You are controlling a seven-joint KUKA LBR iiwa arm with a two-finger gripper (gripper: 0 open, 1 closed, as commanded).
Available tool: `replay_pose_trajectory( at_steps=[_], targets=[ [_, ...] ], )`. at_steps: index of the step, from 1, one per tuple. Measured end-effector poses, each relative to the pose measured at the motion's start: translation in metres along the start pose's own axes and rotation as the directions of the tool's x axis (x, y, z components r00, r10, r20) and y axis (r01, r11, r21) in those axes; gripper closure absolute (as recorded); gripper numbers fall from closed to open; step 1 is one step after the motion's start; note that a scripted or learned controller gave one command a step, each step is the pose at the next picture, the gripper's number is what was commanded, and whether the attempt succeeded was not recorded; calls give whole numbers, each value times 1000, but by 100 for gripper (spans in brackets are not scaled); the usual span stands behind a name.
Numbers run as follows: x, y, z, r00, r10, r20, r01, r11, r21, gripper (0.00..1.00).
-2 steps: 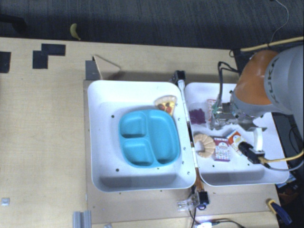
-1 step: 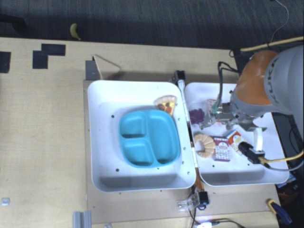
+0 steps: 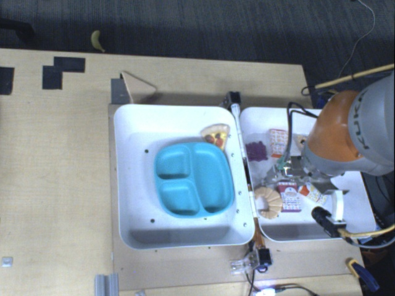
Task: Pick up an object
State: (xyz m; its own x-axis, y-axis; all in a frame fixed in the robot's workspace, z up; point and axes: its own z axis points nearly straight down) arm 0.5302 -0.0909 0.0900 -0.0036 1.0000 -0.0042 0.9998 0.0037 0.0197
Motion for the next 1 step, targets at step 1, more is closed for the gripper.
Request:
replay_pose_trajectory(
  at_steps=[1],
  targets=[
    [1,1,-10,1000,-1,-3,1,1000,1,100]
  ],
)
